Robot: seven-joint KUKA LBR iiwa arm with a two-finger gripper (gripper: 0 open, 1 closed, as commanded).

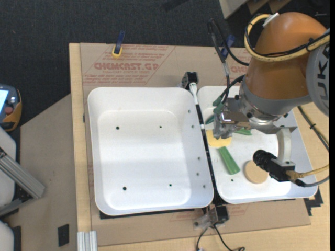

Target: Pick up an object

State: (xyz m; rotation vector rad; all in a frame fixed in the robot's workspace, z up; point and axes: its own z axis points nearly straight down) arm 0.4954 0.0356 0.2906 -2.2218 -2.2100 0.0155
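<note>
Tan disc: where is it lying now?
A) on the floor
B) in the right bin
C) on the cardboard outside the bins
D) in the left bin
B: the disc lies in the right bin, near its front rim, beside the green stick.

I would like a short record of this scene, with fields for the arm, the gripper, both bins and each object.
arm: grey with an orange band, reaching in from the view's right
gripper: low over the right bin, near its left wall
right bin: holds three objects that are clear to see
yellow object: just under the gripper, partly hidden
green bar: lies slanted, next to the yellow object
tan disc: flat, near the front wall
left bin: white, beside the right bin
</note>
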